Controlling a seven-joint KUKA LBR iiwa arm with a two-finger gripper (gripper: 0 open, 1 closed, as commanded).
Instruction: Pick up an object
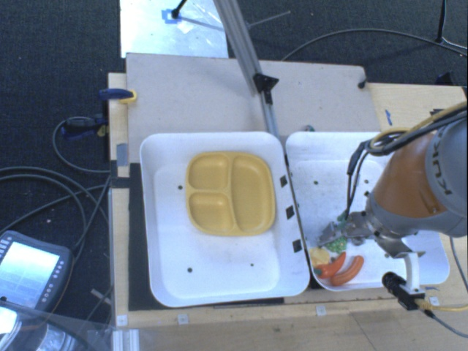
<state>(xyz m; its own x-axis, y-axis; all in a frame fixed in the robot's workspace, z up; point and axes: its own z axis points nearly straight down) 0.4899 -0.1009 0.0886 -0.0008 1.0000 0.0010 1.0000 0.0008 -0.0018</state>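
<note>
A small heap of toy food (338,260) lay in the near left corner of the right bin (322,159): two reddish sausages (344,268) side by side at a slant, a yellow piece (319,256) just left of them, and something green (336,244) above, partly hidden.

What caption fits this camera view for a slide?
Arm reaches into right bin over toy food; yellow tray sits in left bin.

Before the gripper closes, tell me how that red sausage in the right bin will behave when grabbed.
The sausage looks rounded and glossy, so it may roll or slip from a pinch. It seems small, probably light. It lies close against other small pieces by the bin wall, so a push would likely shove them too.
</note>
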